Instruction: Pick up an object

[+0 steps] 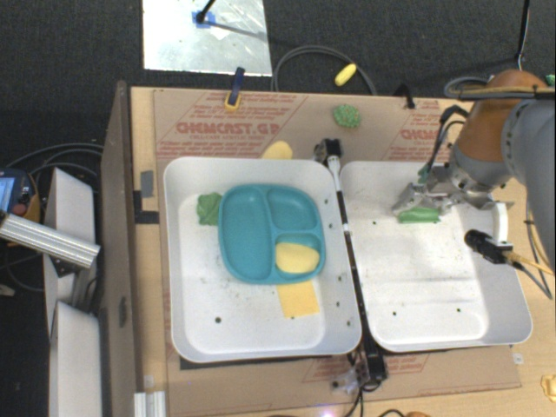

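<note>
The gripper (420,200) sits low over a green object (419,216) in the right bin (452,320), and its fingers merge with the wrist hardware, so their spacing cannot be read, nor whether they touch the object. The arm (512,137) is cut off by the right edge. In the left bin (200,337), the blue divided plate (252,233) covers part of a green leafy piece (208,208) and the top of a yellow square slice (299,300).

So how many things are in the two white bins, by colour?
Yellow: 2 (the lump, the flat square)
Green: 2 (the leafy piece, the green piece by the gripper)
Blue: 1 (the divided plate)
Total: 5
</note>
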Robot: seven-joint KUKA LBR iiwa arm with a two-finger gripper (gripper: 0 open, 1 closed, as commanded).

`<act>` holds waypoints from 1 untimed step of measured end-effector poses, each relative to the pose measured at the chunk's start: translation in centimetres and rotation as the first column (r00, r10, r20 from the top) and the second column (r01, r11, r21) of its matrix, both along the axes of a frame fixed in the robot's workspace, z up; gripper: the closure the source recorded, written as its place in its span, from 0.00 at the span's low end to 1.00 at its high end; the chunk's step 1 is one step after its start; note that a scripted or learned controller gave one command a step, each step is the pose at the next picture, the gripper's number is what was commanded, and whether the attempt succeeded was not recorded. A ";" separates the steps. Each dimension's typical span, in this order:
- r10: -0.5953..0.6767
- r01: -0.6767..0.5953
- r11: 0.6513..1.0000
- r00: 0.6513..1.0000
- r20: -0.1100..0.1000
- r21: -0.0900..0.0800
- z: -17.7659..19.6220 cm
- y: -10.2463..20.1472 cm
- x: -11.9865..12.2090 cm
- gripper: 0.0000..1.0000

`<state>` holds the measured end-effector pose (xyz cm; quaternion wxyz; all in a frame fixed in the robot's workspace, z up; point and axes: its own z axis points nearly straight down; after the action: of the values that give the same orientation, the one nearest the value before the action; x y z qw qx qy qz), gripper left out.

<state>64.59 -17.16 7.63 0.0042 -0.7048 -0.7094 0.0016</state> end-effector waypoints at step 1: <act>0.001 -0.001 1.000 1.000 0.014 -0.004 2.0 -0.2 0.4 1.00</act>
<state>65.03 -17.39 9.59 -0.0022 -0.7045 -0.7097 -0.0019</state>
